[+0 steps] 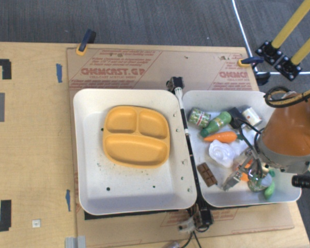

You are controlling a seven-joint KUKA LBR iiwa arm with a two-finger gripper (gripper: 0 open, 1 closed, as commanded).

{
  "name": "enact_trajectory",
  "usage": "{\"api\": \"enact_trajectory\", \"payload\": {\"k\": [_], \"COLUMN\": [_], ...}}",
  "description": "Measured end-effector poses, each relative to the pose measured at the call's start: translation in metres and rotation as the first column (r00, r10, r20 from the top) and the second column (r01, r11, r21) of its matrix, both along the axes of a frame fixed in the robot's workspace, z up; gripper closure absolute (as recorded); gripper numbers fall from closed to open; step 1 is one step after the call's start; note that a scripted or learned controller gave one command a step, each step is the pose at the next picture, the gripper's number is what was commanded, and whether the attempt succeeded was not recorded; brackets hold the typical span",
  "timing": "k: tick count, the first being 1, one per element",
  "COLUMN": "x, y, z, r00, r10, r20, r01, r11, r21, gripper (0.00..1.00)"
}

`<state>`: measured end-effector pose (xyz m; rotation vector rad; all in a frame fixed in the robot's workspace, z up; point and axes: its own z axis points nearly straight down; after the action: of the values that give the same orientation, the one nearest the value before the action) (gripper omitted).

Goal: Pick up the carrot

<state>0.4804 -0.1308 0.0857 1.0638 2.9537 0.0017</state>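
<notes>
Two white bins point(88, 154), one yellow tray point(136, 135), one carrot point(220, 137), hand point(236, 177) grip unclear

A dark grey carpeted floor point(144, 9) runs across the far side of the scene. Nearer lies a pale wooden bench top point(26, 138), with black square-cornered marks point(2, 68) near its left edge and small blue tape strips point(59, 72). A brown cardboard sheet point(119, 68) printed with red lettering covers the bench's middle, held at its far edge by a yellow-and-blue clamp point(86, 41). At far right, yellow struts point(299, 14) cross above a thin white line point(237, 14), possibly a cable. The light is even and soft.
</notes>
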Motion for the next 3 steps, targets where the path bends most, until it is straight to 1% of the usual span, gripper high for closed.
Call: {"api": "enact_trajectory", "payload": {"k": [1,2,3], "x": [0.000,0.000,0.000], "y": [0.000,0.007,0.026], "z": [0.000,0.051,0.001], "r00": [1.000,0.998,0.993], "r10": [0.000,0.069,0.114], "r20": [0.000,0.002,0.002], "r01": [0.000,-0.069,-0.114], "r11": [1.000,0.998,0.993], "r21": [0.000,-0.001,-0.001], "gripper": [0.00,0.00,0.00]}}
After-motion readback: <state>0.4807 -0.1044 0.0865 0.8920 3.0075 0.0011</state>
